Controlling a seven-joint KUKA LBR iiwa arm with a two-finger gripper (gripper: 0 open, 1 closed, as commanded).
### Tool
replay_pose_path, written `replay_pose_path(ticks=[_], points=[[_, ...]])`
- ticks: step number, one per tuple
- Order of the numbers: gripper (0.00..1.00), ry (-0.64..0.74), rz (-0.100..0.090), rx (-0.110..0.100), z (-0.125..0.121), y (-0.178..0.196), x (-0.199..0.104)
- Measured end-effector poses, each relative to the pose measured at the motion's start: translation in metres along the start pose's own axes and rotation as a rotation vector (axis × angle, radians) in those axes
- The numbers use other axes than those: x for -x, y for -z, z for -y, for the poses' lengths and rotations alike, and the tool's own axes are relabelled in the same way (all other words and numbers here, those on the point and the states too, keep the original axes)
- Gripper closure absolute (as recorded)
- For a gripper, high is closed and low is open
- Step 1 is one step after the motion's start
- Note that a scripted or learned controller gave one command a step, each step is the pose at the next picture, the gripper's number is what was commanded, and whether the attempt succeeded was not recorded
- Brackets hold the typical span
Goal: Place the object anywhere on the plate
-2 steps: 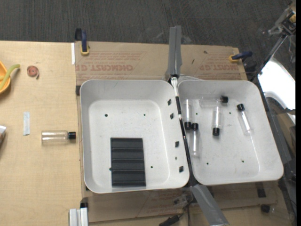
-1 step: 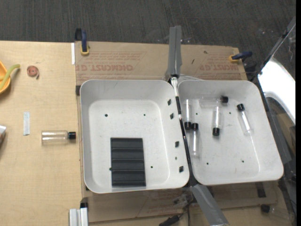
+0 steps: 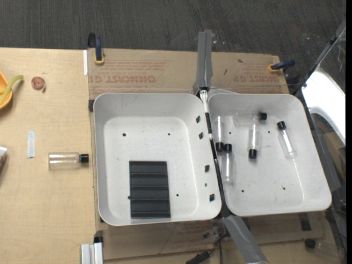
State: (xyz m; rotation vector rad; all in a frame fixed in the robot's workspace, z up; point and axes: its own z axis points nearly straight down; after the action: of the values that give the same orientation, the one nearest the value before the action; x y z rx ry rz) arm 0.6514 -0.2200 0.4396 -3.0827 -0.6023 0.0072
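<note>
A black ribbed plate (image 3: 148,189) lies flat in the left white bin (image 3: 110,120), near its front edge. Several clear vials with black caps lie in the right white bin (image 3: 308,191). Two of them (image 3: 218,131) (image 3: 227,164) lie close to that bin's left wall, their caps almost touching. Another vial (image 3: 253,139) lies in the middle, one (image 3: 246,117) lies crosswise at the back, and one (image 3: 286,141) lies slanted toward the right. A pale part of the arm (image 3: 327,100) shows at the right edge, outside the bins.
Both bins rest on brown cardboard (image 3: 148,76) held by clamps (image 3: 94,43) (image 3: 281,66). On the wooden bench to the left lie a loose vial (image 3: 65,159), a white strip (image 3: 31,144), a small round disc (image 3: 37,83) and an orange object (image 3: 3,89).
</note>
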Motion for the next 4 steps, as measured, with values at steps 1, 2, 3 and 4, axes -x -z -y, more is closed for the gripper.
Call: replay_pose_path(ticks=[1, 2, 3, 4], points=[[0.00, -0.042, 0.000, -0.001, 0.019, 0.000, 0.052], [0.00, -0.181, 0.000, -0.001, 0.000, 0.000, 0.005], [0.00, -0.187, 0.000, -0.002, 0.032, 0.000, 0.086], [0.00, -0.182, 0.001, -0.001, 0.002, -0.001, 0.010]])
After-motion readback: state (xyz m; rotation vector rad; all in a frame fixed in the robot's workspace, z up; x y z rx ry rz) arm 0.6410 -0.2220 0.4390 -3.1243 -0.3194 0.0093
